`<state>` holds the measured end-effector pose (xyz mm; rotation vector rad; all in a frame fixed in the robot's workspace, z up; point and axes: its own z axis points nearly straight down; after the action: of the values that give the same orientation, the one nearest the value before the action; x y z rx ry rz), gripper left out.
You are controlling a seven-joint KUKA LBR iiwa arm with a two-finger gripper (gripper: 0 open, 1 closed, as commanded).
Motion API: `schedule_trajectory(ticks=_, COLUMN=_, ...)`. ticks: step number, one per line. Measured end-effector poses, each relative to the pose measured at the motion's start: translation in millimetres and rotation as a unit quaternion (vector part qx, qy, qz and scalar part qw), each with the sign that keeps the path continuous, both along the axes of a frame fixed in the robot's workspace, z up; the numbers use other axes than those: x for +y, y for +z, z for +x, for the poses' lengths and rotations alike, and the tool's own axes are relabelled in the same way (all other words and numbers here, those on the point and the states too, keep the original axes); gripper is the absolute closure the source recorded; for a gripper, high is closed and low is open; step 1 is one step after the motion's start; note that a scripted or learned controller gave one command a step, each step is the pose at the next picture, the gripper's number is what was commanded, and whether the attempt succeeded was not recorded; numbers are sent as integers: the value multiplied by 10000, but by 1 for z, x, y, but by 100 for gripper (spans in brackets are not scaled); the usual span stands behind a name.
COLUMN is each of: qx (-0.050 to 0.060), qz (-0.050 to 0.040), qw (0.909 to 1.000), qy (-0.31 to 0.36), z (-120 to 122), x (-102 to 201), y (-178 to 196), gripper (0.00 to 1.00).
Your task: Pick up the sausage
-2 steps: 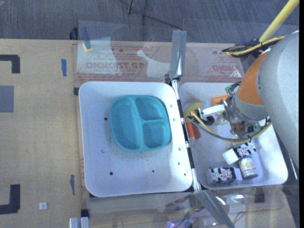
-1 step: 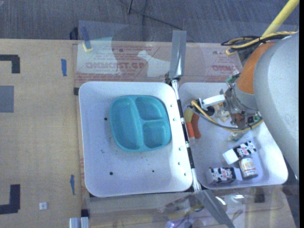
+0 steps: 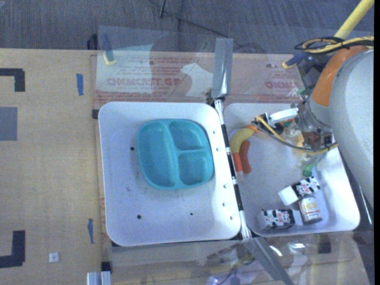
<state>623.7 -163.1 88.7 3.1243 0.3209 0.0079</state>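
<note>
Approach step, nothing grasped yet. Sausage (image 3: 243, 157), orange-red, lies in right bin (image 3: 347, 215) along its left wall, just below and touching a yellow banana (image 3: 241, 138). Gripper (image 3: 309, 136) sits over the upper middle of the same bin, near the sausage but apart from it, wrapped in cables; cannot tell its state, tip is hidden. Arm (image 3: 350, 100) comes in from the right, wrist angled down. Next move likely needs a shift toward the bin's left wall and a descent clear of banana. Left bin (image 3: 119, 218) holds 1 teal divided plate (image 3: 176, 153)
</note>
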Motion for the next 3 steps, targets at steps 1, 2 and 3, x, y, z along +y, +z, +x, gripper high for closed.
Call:
schedule_trajectory(ticks=1, qx=1, qz=-6, qw=9996, qy=266, z=25, x=69, y=0, gripper=0)
schedule_trajectory(ticks=2, qx=3, qz=-6, qw=9996, qy=265, z=25, x=69, y=0, gripper=0)
schedule_trajectory(ticks=3, qx=87, qz=20, qw=9996, qy=249, z=32, x=53, y=-1, gripper=0)
